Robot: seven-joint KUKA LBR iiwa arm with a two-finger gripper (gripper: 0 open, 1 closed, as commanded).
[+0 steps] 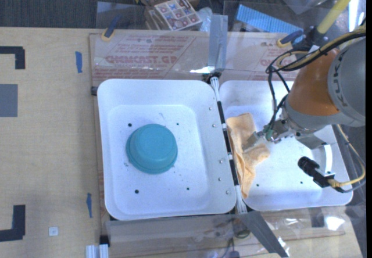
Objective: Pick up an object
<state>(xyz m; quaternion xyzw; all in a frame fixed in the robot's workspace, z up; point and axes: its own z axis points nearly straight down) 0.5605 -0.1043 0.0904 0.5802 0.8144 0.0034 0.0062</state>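
Note:
A teal upturned bowl [152, 148] sits in the middle of the left bin [116, 100]. A crumpled yellow-orange cloth [243, 158] lies against the left wall of the right bin [279, 193]. My gripper [256, 142] reaches down from the right onto the cloth's upper part, its tips resting on or in the fabric. The grey arm with its orange band [314, 94] hangs over the right bin's upper right and hides that corner.
The two white bins meet at a hinged divider [224, 135]. Cables [279, 85] loop by the wrist. A black fitting [314, 171] sticks out over the right bin. Clutter of boxes lies behind the bench; tan bench top stretches to the left.

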